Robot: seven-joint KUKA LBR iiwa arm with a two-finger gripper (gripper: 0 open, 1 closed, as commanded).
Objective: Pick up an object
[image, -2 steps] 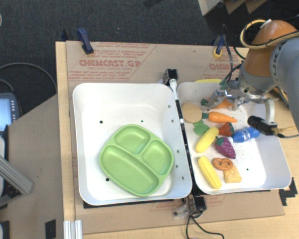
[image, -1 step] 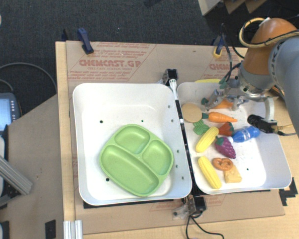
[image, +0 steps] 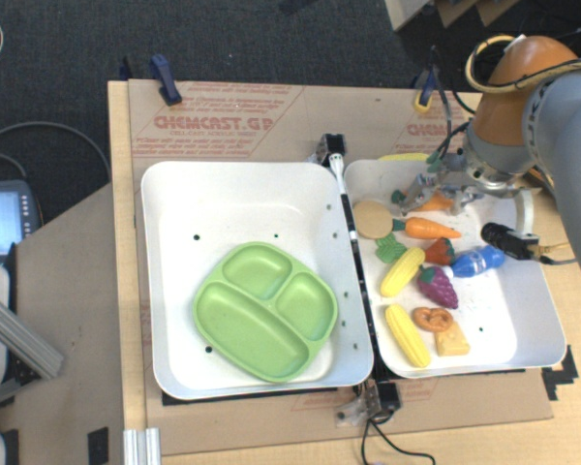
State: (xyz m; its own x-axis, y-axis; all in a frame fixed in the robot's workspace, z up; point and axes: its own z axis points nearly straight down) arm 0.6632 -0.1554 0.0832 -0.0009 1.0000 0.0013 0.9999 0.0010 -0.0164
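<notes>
— Which one is it going for, do you think?

— Hard to say for sure; the nearest candidate is a small orange piece (image: 436, 202) at the far end of the right bin (image: 533, 342), and the gripper (image: 438, 188) is down right over it; the carrot (image: 431, 228) lies just beside that, a little nearer us.

— Has it got hold of anything?

— I cannot tell; the wrist hides the business end, so whether it is open, closed or gripping is beyond me from here.

— And the rest of the pile?

— All in the same bin; a tan disc (image: 373, 219) by the dividing wall, a green scrap (image: 389, 248), a yellow banana (image: 402, 272), something red (image: 438, 251), a blue bottle (image: 478, 262), purple grapes (image: 438, 287), a pretzel (image: 432, 318), a corn cob (image: 407, 335) and a tan block (image: 452, 341); the left bin (image: 174, 260) carries a green divided tray (image: 264, 310), well apart from all this.

— So what would make this grab go well?

— In my judgement, come straight down and centre on one piece; the orange bit and the carrot sit close enough that a sloppy approach could nudge one while missing the other; close across the narrow side, then lift slowly and straight, so nothing drags along the far rim; the toys look smooth and light, so I would expect them to slip if pinched near an end.
</notes>
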